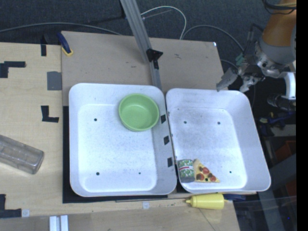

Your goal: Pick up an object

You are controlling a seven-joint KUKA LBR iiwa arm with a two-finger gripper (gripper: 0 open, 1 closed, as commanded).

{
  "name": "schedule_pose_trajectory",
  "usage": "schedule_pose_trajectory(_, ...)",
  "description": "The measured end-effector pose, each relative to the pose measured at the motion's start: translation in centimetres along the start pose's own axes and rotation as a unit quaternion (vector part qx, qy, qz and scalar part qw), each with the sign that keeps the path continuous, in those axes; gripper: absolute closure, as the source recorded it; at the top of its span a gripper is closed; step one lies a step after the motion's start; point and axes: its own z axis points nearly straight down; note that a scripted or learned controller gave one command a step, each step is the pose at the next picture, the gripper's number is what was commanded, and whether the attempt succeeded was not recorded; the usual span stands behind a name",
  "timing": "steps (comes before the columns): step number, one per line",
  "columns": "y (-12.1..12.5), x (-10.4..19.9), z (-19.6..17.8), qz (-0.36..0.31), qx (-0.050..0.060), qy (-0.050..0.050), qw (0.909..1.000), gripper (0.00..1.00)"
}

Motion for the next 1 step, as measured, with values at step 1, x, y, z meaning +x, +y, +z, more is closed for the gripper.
schedule_pose_trajectory(1, 0.0, -0.01, 0.0, 0.0, 0.0, 0.0, 1.0, 0.0)
